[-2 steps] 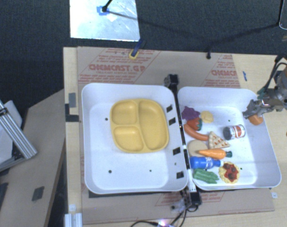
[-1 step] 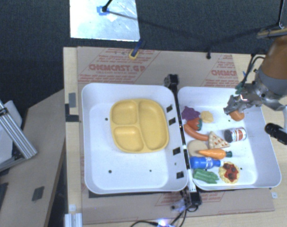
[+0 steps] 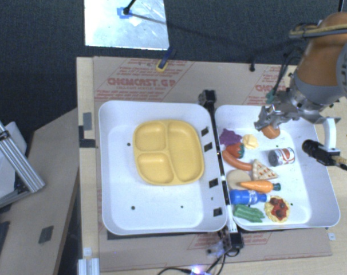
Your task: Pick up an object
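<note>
Gripper [image 3: 269,123] over far edge of right bin [image 3: 325,202], fingers grasping orange round object [image 3: 271,132]. Yellow divided plate [image 3: 166,152] in middle of left bin [image 3: 113,205].

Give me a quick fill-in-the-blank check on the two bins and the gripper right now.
1. The yellow divided tray lies in the ____ bin of the view.
2. The tray has ____ compartments.
3. The gripper is over the ____ bin, right by a small orange object.
4. The blue bottle lies just below the ____.

Missing words: left; three; right; carrot
</note>
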`<act>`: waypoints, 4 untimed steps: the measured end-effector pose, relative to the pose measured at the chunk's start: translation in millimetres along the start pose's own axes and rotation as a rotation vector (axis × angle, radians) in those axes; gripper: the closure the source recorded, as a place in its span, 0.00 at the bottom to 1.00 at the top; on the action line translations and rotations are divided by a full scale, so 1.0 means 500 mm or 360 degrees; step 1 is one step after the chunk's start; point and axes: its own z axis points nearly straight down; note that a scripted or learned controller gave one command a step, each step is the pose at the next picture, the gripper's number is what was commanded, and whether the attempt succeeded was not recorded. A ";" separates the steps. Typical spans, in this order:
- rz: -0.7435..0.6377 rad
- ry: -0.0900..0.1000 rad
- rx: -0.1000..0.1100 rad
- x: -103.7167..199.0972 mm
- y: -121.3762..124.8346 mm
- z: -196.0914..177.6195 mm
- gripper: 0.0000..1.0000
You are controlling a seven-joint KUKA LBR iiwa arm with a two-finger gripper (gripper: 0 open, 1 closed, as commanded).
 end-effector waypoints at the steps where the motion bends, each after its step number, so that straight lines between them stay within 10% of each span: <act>1: 0.0001 0.0000 0.0000 0.099 0.025 -0.003 1.00; 4: 0.0008 -0.0004 0.0003 0.097 0.032 0.013 1.00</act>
